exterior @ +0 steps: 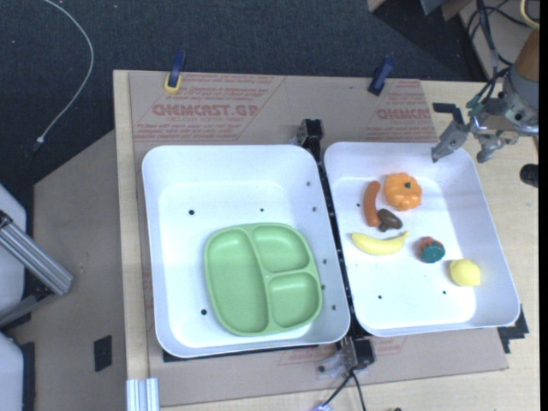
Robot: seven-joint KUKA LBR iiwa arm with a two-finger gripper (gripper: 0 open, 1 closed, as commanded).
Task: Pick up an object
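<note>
Currently hovering over far right corner of right bin [488, 229], gripper [467, 144] spread open, nothing between fingers. Targets well down-left of gripper: orange pumpkin [402, 191] nearest, sausage [370, 202] just beyond it, banana [379, 243] lower, then yellow lemon [465, 272], small red-teal ball [431, 250], dark lump [390, 221] touching sausage. Probably best to take lemon: stands apart, room for both fingers. Centre first, descend straight. Left bin [163, 229] far left, holding green divided plate [261, 276]. Cardboard-covered bench [257, 101] below, dark carpet [214, 15] around.
</note>
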